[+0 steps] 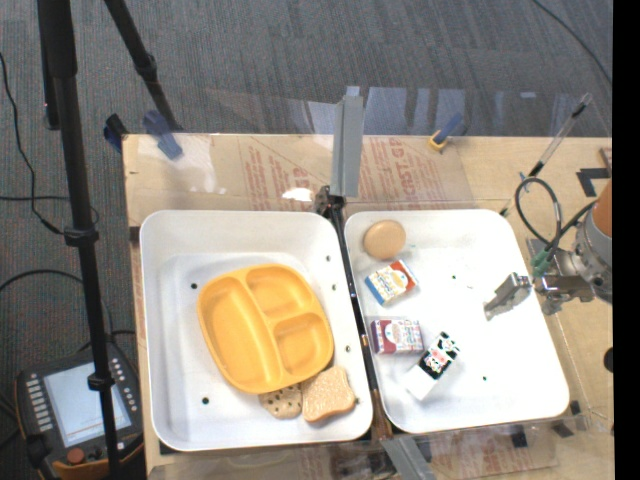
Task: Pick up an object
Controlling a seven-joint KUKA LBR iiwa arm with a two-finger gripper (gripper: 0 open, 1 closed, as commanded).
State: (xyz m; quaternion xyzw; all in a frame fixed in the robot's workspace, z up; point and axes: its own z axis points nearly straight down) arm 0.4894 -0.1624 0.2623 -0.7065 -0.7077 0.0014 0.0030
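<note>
The gripper [508,297] hangs over the right bin [520,393], its finger spread impossible to tell. A black-and-white carton [434,364] lies nearest, below and to its left; a small blue carton [390,283] and a round bun [384,238] sit farther left.

place: robotics lab | signs: grey carpet floor [300,48] | black tripod [75,218] | teach pendant [75,408] | plywood table [420,168] carrying two white bins [160,268] | loose cables [20,208]
</note>
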